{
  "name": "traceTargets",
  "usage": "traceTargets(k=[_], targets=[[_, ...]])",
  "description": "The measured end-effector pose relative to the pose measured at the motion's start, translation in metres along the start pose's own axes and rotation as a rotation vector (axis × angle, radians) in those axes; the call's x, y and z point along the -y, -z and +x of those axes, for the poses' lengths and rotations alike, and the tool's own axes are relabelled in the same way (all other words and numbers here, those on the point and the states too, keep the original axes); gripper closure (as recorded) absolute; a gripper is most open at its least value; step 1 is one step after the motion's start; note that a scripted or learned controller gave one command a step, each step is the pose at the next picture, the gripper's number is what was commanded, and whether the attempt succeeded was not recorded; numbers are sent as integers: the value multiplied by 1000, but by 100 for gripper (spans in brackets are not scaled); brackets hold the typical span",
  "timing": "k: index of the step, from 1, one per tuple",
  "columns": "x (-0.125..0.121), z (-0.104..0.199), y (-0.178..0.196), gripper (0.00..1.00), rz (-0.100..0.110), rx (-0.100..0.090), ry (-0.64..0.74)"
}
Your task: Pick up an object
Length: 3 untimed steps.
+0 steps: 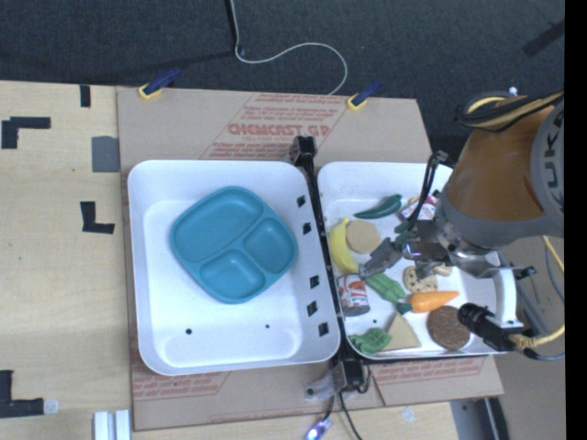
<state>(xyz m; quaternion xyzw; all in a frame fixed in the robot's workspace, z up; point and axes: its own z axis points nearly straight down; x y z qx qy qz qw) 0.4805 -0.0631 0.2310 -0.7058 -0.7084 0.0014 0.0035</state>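
Note:
The right bin (367, 178) holds several toy foods: a yellow banana (340, 247), a tan round piece (363, 236), a dark green pepper (378, 209), a green pod (386, 288), a small can (353, 296), an orange carrot (433, 301), a brown round patty (447, 328), a pale wedge (404, 331) and a green leafy piece (371, 341). My gripper (389, 253) hangs low over the middle of this bin, just right of the tan piece and above the green pod. The view shows nothing held in it.
The left bin (156, 200) holds a blue divided plate (234, 243). A black divider (316, 246) runs between the bins. The arm's orange and grey body (500, 186) covers the right bin's far right side. A white cable (293, 53) lies beyond the bins.

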Motion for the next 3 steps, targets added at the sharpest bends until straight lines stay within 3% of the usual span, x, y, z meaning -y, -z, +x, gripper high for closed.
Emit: traceTargets(k=[1,2,3], targets=[[-3,-2,10,100,-3,2,-1],[-4,68,123,100,-18,1,7],[-2,95,71,100,-1,3,0]])
